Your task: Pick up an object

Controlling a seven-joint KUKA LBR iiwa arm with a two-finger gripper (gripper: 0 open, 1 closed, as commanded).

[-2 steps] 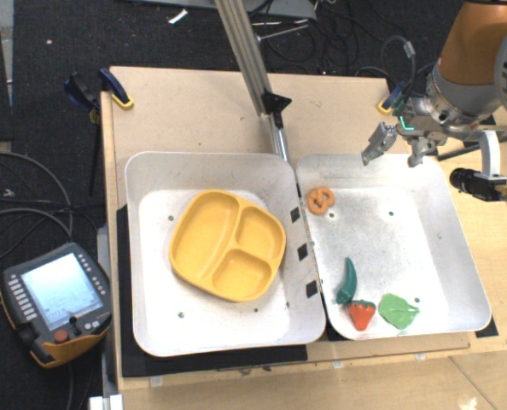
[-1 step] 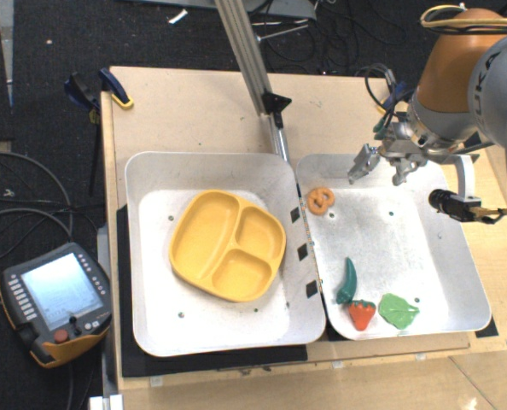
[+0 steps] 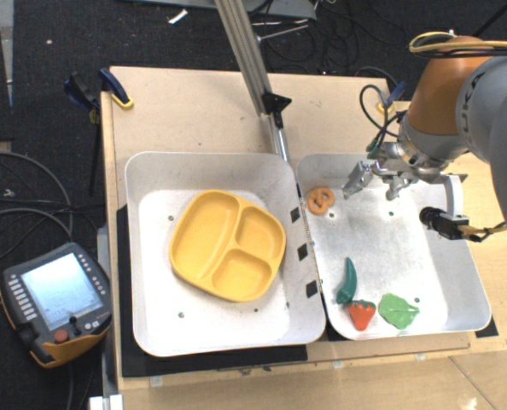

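one small orange pretzel (image 3: pixel 321 201) lying flat.

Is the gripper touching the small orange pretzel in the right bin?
Apart. The camera view shows bare white bin floor between the gripper and the pretzel, which lies alone near the bin's left wall.

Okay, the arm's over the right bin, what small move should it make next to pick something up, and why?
Probably shift the gripper a little toward the pretzel and lower it. The pretzel is the nearest thing, lying alone near the right bin's left wall, while the pepper, strawberry and green leaf crowd together farther off.
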